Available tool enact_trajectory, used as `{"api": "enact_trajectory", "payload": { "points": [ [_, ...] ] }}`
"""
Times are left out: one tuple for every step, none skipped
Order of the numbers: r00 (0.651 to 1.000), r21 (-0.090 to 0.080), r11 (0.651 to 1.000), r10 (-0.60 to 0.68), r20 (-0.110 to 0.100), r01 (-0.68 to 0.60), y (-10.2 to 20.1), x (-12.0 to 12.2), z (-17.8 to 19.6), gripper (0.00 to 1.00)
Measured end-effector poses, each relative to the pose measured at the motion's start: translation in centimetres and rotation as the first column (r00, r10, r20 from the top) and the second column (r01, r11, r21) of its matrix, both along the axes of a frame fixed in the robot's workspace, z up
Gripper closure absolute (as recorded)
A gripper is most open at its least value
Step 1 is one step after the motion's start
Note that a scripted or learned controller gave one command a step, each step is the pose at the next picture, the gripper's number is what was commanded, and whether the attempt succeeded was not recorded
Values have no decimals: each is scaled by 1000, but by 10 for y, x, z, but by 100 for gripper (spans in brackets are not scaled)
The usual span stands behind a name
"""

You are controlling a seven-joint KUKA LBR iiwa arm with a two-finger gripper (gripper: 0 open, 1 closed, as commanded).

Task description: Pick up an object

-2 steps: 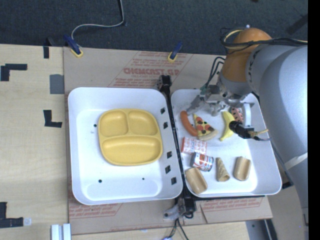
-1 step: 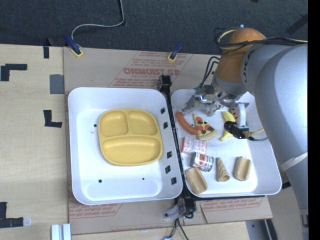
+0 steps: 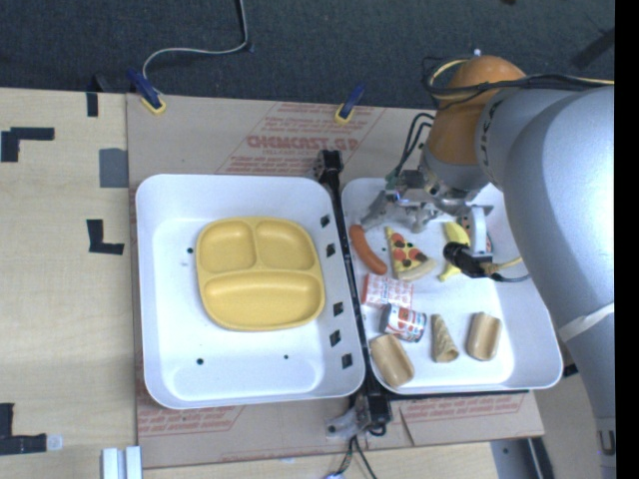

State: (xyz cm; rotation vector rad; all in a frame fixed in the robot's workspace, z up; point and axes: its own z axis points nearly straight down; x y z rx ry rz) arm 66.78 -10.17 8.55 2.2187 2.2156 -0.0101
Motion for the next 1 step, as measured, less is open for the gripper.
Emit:
{"api": "enact_trajectory", "payload": {
  "points": [
    [1000,-2,1000,-1,0,1,1,0,0,0]
  ]
}}
